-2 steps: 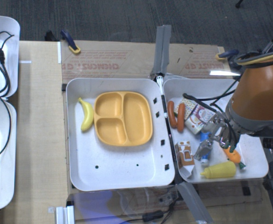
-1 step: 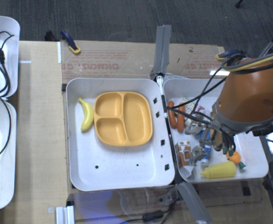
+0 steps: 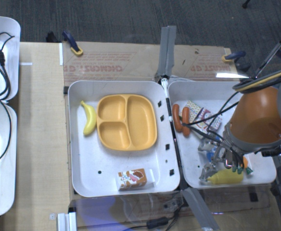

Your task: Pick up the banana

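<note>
The yellow banana (image 3: 88, 118) lies in the left bin (image 3: 78, 153), near its left wall, just left of a yellow divided plate (image 3: 127, 121). My gripper (image 3: 210, 171) is far from it, low in the right bin (image 3: 193, 179) near the front wall. It hangs over or against a yellow object (image 3: 227, 177) whose shape is partly hidden by the wrist. Nothing touches the banana.
A small printed carton (image 3: 132, 178) lies at the front of the left bin. In the right bin, two sausages (image 3: 180, 119) and a patterned packet (image 3: 199, 114) sit at the back left. The orange-banded arm (image 3: 258, 117) covers that bin's right side.
</note>
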